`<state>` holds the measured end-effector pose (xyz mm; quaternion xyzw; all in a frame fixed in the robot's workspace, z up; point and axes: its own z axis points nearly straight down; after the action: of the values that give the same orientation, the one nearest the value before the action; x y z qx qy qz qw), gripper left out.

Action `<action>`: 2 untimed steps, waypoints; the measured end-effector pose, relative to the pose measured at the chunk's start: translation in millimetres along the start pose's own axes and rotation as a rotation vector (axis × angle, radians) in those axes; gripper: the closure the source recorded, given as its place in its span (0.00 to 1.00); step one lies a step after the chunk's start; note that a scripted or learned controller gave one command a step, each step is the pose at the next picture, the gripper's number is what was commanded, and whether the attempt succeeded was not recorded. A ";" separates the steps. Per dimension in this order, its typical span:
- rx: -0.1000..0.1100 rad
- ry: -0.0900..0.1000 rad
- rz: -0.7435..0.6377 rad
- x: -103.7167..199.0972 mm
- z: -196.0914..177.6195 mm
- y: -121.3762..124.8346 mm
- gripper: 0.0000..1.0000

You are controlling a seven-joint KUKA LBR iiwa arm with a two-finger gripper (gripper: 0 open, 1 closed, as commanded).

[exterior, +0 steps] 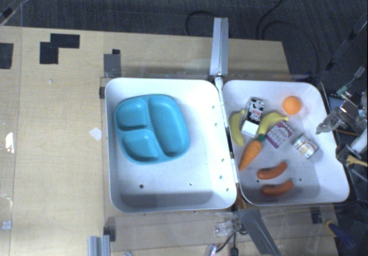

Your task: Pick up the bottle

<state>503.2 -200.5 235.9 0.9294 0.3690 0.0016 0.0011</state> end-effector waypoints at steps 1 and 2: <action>-0.004 0.006 0.183 -0.3 147.2 -19.0 0.00; 0.001 -0.001 0.210 23.4 33.9 28.2 0.00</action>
<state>539.7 -205.0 202.2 0.9629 0.2697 0.0012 0.0007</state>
